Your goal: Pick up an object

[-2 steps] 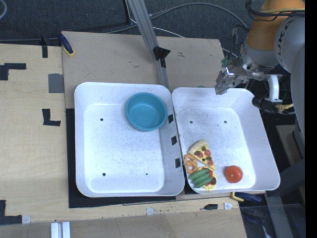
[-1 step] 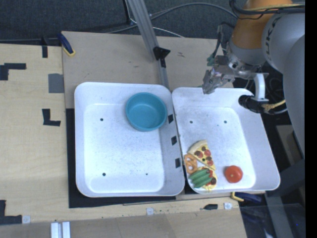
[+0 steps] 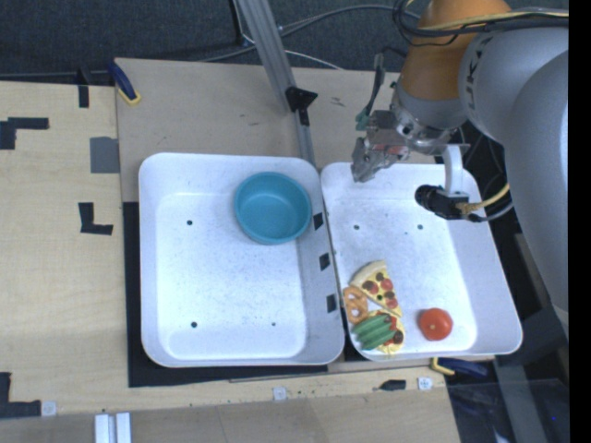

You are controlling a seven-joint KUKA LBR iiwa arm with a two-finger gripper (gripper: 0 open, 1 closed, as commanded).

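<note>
A blue bowl [image 3: 272, 208] sits at the far right corner of the left bin [image 3: 175, 275], a toy pizza slice [image 3: 374, 307] and a red tomato [image 3: 435, 324] lie near the right bin's [image 3: 406, 238] front edge, and the gripper [image 3: 367, 167] hangs over that bin's far rim, its jaws' state impossible to tell.

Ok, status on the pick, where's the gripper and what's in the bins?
Gripper over right bin's far left corner, nothing seen between fingers. Pizza slice and tomato at near edge. Blue bowl in left bin. Path unobstructed.
</note>
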